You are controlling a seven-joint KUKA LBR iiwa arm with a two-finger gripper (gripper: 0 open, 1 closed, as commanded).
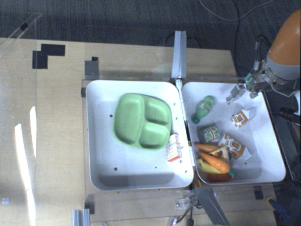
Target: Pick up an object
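Note:
My gripper (243,92) hangs over the far right part of the right bin (277,168), its two fingers spread apart with nothing between them. Below it lies a small white and orange carton (240,119). A green bottle (203,107) lies to the gripper's left near the bin's far wall. A green-labelled can (210,133), another orange and white carton (233,146), carrots (214,160) and a banana sit toward the bin's near side. In the left bin (101,173) rests a green divided plate (142,120) and a small white and red carton (174,148).
A metal divider post (178,55) stands between the bins at the far side. The grey arm with its orange band (288,46) enters from the upper right. Cables trail across the dark floor beyond the bench.

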